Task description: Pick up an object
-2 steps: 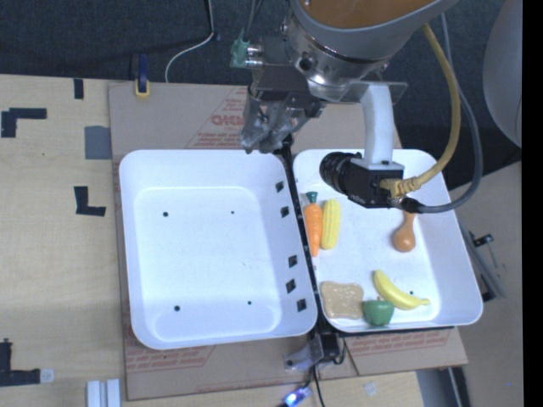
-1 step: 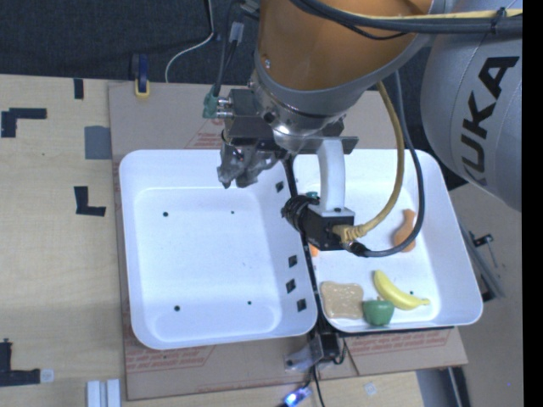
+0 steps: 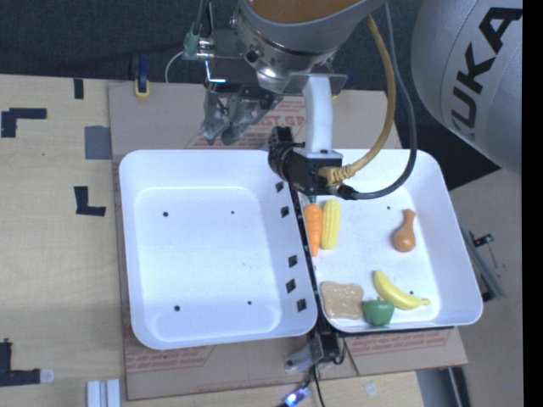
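On arm (image 3: pixel 475 66): "KUKA" lettering | fingers (image 3: pixel 227 125): above bins, state cannot be told

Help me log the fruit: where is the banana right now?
The banana lies in the right bin, near its front edge, with the green apple touching its left end and the bread slice further left.

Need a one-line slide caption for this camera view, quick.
Gripper poised beyond the left bin; carrot, corn, banana and toast wait in the right bin.
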